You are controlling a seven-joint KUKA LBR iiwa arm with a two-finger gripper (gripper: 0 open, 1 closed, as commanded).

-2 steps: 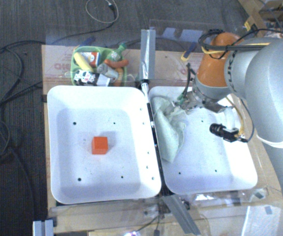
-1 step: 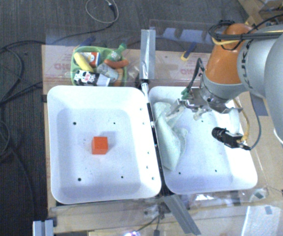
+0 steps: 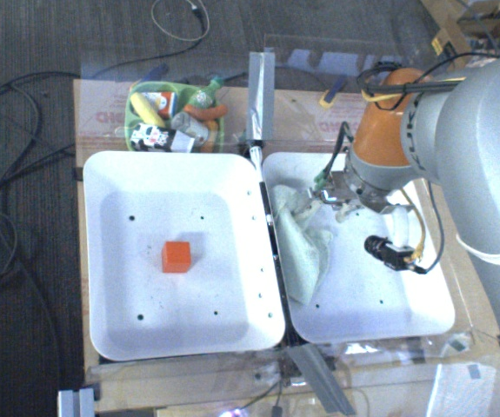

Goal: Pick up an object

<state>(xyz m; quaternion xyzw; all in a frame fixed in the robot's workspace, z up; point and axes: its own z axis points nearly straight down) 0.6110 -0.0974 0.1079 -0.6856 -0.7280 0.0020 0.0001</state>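
A small orange cube (image 3: 176,256) sits flat on the floor of the left bin (image 3: 110,198), a little left of its middle and apart from every wall. A pale green cloth (image 3: 304,246) lies crumpled in the right bin (image 3: 406,315), bunched along its left wall.

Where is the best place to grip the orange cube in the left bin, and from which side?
Grip the cube across two opposite side faces, coming straight down from above. It sits flat and alone near the middle of the left bin, far from the walls, so every side looks free.
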